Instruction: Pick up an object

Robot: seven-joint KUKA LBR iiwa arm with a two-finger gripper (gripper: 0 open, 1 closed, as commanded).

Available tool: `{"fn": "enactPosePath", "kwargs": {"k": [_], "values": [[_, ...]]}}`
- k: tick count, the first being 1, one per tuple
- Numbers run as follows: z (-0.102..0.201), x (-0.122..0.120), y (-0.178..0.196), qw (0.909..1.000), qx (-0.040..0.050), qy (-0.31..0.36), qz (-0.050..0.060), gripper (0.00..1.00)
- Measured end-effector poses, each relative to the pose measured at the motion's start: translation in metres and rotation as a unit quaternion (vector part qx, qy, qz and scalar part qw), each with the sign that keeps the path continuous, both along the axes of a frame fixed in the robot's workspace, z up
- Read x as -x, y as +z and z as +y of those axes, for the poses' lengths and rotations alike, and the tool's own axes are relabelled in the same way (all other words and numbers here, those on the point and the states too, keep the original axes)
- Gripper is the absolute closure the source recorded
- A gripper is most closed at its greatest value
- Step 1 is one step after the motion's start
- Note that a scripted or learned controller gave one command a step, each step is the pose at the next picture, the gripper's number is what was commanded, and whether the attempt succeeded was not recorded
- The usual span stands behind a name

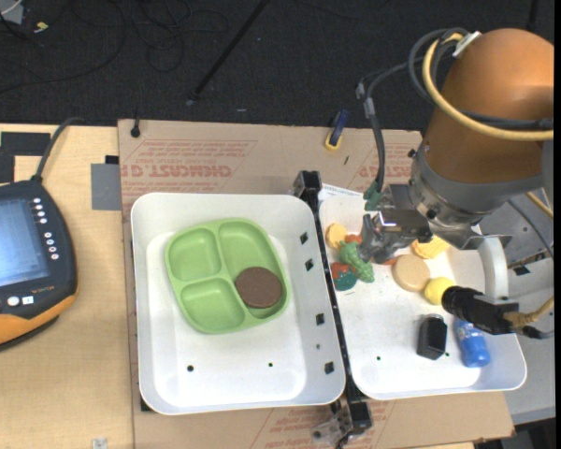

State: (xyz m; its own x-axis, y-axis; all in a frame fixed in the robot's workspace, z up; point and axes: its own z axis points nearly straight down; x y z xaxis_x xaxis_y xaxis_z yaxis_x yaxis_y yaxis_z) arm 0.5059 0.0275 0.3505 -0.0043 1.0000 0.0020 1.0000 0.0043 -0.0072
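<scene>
Right bin point(505, 374) holds the loose pickable items. Green toy point(357, 260), lumpy, lies near the bin's left wall, with a small red piece point(341, 272) touching its lower left. Small yellow-orange piece point(336, 236) just above them. Tan round disc point(412, 271) lies flat mid-bin; a yellow piece point(430, 248) just above it, partly hidden. Yellow ball-like item point(437, 291) just below right of the disc. Black boxy item point(432, 337) lies toward the bin's front; blue item point(473, 345) beside it on the right. Left bin point(168, 382): green divided tray point(210, 274) with a brown round disc point(259, 287) flat in its lower right compartment.
</scene>
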Motion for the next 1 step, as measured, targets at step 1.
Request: {"fn": "enactPosePath", "kwargs": {"k": [1], "values": [[0.0417,0.0308,0.0683,1.0000,-0.0001,0.001,-0.005,1.00]]}}
